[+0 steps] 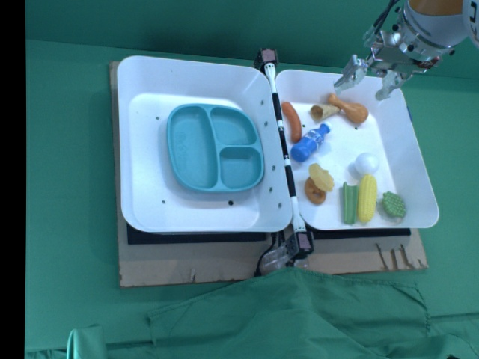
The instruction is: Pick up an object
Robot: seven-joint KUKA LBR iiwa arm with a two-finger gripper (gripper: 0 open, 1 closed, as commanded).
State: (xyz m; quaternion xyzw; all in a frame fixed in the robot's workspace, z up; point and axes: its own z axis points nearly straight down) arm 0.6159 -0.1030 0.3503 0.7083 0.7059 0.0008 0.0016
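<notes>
My gripper (369,82) hangs open above the far edge of the right bin (415,155), with nothing between its fingers. Just below it lies an orange drumstick (349,109). Also in the right bin lie a red sausage (291,120), a blue bottle (310,143), a white ball (366,163), a yellow corn cob (367,198), a green pod (349,203), a green knobbly piece (394,205), and a yellow piece (321,176) on an orange ring (314,194).
The left bin (150,88) holds a teal divided plate (215,146). A black-and-white bar (282,140) runs between the two bins. Green cloth (299,313) bunches up at the front of the bench.
</notes>
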